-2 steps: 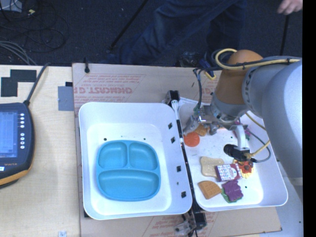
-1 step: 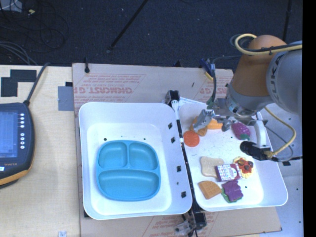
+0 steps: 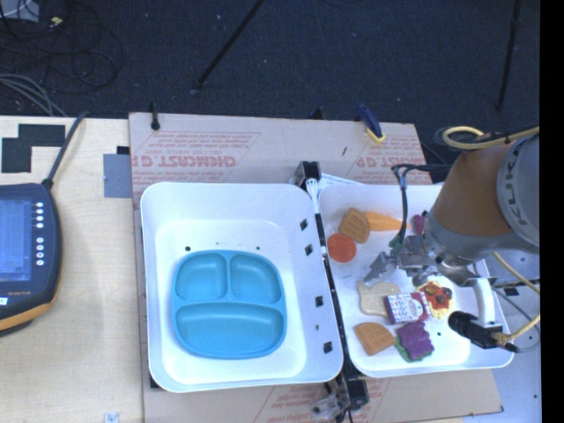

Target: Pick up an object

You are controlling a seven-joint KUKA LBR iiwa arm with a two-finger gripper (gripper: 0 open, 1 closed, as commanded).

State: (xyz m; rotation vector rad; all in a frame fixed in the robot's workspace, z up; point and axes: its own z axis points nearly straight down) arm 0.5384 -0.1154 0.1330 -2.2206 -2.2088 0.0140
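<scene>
We see even, fairly bright overhead light whitening both bins (image 3: 154, 236) left of the claw (image 3: 381, 270), soft shadows under the arm (image 3: 480, 196), a dim floor (image 3: 264, 42) beyond, and slightly soft, grainy detail throughout.

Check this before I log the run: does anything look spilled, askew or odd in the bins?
Nothing stands out. The blue divided plate lies flat in the left bin; the toy foods sit loose inside the right bin, under the claw.

Toys (image 3: 397, 311) crowded around fingers (image 3: 381, 270)
</scene>
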